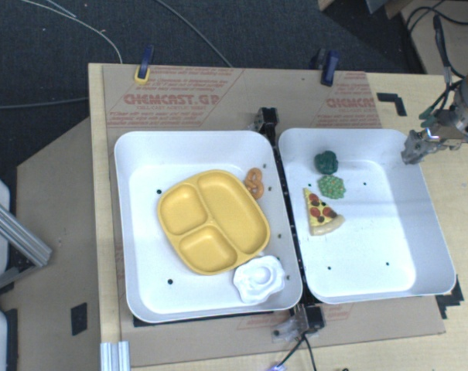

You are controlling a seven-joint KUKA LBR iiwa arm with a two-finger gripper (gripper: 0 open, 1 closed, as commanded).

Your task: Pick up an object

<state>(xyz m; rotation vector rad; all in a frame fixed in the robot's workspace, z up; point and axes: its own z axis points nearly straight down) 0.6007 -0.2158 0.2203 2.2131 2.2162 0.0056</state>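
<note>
In the camera view, the approach step is judged to be in hand: the gripper [416, 150] is seen at the right bin's [404, 265] two-o'clock rim, its opening unreadable. The pizza slice [322, 213], nearest pickable, lies at nine o'clock of that bin, near the left wall; open floor is left rightward.

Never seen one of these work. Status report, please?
Gripper at right bin's far right edge, holding nothing. Pizza slice, two green pieces untouched. Path clear.
</note>
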